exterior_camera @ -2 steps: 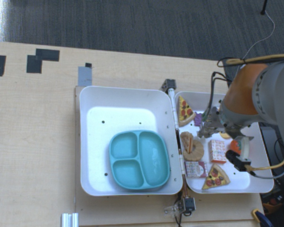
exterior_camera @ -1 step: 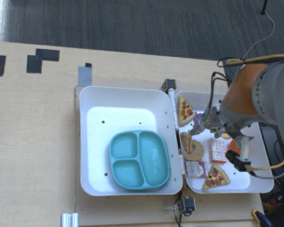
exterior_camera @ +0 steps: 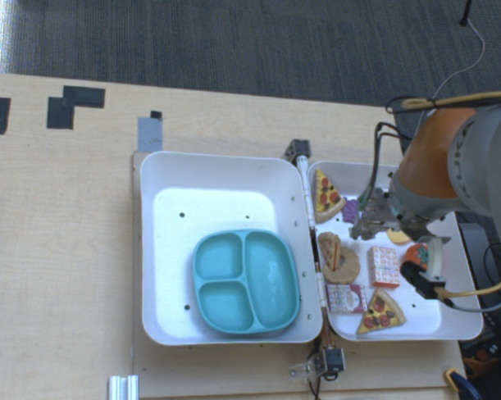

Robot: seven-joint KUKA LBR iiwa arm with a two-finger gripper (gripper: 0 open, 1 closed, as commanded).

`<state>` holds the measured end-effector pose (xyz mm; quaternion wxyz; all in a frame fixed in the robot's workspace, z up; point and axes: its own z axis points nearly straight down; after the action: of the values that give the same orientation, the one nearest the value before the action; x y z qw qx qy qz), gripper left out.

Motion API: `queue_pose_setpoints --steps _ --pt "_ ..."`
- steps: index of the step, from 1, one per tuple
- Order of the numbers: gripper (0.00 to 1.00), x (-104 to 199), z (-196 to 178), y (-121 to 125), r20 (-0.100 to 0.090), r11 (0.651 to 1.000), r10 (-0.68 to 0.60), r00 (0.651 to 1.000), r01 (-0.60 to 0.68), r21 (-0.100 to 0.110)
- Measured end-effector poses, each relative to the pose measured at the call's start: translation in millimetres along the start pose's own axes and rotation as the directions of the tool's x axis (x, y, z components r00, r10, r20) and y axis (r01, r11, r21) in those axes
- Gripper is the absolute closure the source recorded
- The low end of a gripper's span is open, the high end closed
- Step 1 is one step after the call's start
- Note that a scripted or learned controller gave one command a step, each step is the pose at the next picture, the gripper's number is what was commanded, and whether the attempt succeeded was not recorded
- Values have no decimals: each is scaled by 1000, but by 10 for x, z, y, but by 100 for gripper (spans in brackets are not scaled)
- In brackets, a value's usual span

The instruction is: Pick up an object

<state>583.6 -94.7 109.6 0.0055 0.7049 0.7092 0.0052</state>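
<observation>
A grey arm with an orange band is reaching in from three o'clock and hanging over the right bin, one of two shallow white bins sitting side by side on a wooden bench. Its gripper is hovering low over the upper middle of that bin, and whether it is open or closed cannot be told from this slanted overhead view; nothing is showing as held. The objects for picking are all lying in the right bin: a pizza slice at eleven o'clock of the bin, just beside a small purple piece that is lying right next to the gripper; a round brown cookie-like piece near the bin's left wall; a pink-and-white square block just to its three o'clock side; a flat pink-patterned packet below the cookie; a second pizza slice at six o'clock of the bin; a small yellow piece partly under the arm; and a red-and-teal item toward three o'clock, its form unclear. The left bin is holding a teal divided plate with three compartments, lying toward the bin's five o'clock corner.
</observation>
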Motion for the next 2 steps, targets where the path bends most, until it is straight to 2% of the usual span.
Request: queue_pose_setpoints --steps 1,2 --pt "0 0 1 -1 0 1000 0 1000 0 1" --pt "0 -3 187 -471 5 1000 2 1000 -2 -6"
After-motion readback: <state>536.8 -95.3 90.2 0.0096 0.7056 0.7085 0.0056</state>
